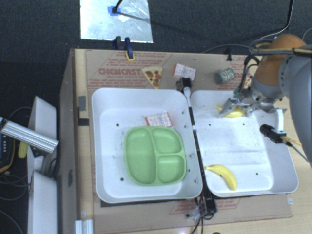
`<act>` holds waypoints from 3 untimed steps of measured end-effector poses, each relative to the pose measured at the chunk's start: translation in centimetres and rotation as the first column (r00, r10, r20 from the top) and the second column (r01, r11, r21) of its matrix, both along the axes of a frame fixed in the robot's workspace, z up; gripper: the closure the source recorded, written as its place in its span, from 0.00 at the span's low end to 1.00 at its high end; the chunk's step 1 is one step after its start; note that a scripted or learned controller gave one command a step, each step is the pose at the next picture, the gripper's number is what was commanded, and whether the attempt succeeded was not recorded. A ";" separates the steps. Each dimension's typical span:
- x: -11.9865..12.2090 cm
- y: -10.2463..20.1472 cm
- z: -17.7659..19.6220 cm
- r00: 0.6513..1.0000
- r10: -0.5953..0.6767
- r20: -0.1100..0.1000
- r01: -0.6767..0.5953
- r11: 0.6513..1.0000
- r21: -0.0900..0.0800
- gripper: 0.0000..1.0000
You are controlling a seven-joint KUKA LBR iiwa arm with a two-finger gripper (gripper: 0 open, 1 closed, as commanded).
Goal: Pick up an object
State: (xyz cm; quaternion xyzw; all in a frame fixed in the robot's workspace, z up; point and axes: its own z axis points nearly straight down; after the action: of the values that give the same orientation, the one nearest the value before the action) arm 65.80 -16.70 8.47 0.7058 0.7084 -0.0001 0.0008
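We look down on two shallow white bins set side by side on a brown board printed with red lettering. The left bin [105, 130] holds a green divided plate [155, 155] with three compartments, lying flat toward the bin's near half, and just beyond its far edge lies a small red-and-white packet [158, 119], close to the plate but, as far as we can tell, not on it. The right bin [273, 172] holds two yellow items. One is a banana [223, 175] lying on the bin floor near the front rim, curved and well apart from the arm. The other is a smaller yellow object [234, 114], banana-like in colour, sitting at the bin's far edge directly under the gripper [237, 106]. The grey arm [292, 77] with its orange band reaches in from the right, and its metal fingers [227, 107] splay down around that yellow object; they appear spread on either side of it, touching or nearly touching it, but we cannot make out whether they are clenched on it or merely resting over it. The object seems to lie at floor level in the bin. On the board beyond the bins we see a slice-of-pizza toy [154, 76], a small white-and-red card [185, 71], and a little green-grey can [225, 75] lying on its side. A blue clamp [128, 47] grips the board's far edge, and a shiny metal sheet [116, 12] lies on the dark carpet behind.
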 end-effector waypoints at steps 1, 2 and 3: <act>0.0 0.0 0.0 1.000 0.000 0.000 0.000 1.000 0.000 0.00; 0.0 0.0 0.0 1.000 0.000 0.000 0.000 1.000 0.000 0.00; 0.0 0.0 1.1 1.000 0.003 -0.004 -0.003 1.000 0.000 1.00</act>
State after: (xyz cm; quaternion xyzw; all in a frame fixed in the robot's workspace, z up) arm 65.76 -16.74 9.52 0.7049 0.7093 -0.0015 -0.0007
